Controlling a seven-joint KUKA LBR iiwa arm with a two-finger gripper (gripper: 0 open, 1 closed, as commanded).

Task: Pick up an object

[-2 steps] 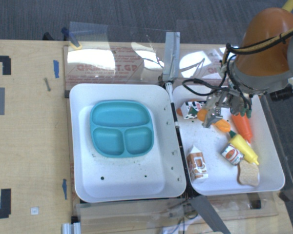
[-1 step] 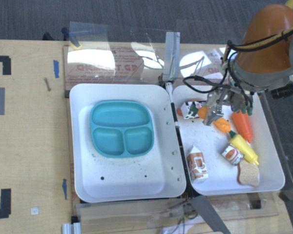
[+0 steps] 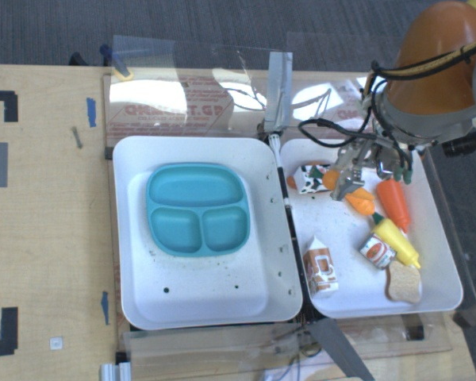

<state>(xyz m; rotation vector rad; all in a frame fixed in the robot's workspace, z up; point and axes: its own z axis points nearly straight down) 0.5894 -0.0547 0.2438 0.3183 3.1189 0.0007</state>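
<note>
Gripper (image 3: 351,179) hovering over right bin (image 3: 440,248), grip state unclear, carrot (image 3: 394,202) lying just beside it, tray (image 3: 197,208) sitting in left bin (image 3: 135,252)

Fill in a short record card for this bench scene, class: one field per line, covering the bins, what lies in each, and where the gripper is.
left bin: holds a teal divided plate with three compartments
right bin: holds the toy foods and cartons
items in right bin: carrot, yellow piece, small can, bread slice, milk carton, black-and-white carton
gripper: low over the back of the right bin, beside the black-and-white carton
arm: reaches in from the right
</note>
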